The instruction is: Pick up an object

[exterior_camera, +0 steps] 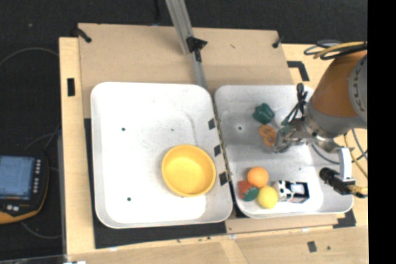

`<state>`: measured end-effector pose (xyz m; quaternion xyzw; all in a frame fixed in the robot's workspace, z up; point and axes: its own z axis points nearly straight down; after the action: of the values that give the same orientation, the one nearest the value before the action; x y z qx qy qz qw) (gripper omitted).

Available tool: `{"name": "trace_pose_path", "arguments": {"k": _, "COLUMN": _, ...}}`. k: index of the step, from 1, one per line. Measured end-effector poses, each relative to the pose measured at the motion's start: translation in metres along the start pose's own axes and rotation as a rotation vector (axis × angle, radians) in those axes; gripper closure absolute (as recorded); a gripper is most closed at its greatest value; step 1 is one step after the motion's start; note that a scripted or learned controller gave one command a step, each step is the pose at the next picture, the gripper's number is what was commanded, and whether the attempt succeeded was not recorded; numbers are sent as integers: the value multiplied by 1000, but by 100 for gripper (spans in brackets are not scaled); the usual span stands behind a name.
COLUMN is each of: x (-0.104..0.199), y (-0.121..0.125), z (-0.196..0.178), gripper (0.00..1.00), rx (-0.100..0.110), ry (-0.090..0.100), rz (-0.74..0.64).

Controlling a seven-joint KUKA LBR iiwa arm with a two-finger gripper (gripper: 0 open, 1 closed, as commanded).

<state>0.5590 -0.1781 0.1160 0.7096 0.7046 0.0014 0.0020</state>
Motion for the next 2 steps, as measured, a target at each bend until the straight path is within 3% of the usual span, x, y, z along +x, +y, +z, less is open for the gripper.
{"name": "trace_pose_path", "arguments": {"k": 1, "x": -3, "y": 7, "z": -64, "gripper": 100, "rx": -4, "ry": -2, "rz": -10}}
{"name": "trace_pose_path", "arguments": {"k": 2, "x": -4, "y": 9, "z": -100, "gripper": 100, "rx": -1, "ry": -1, "rz": -11}}
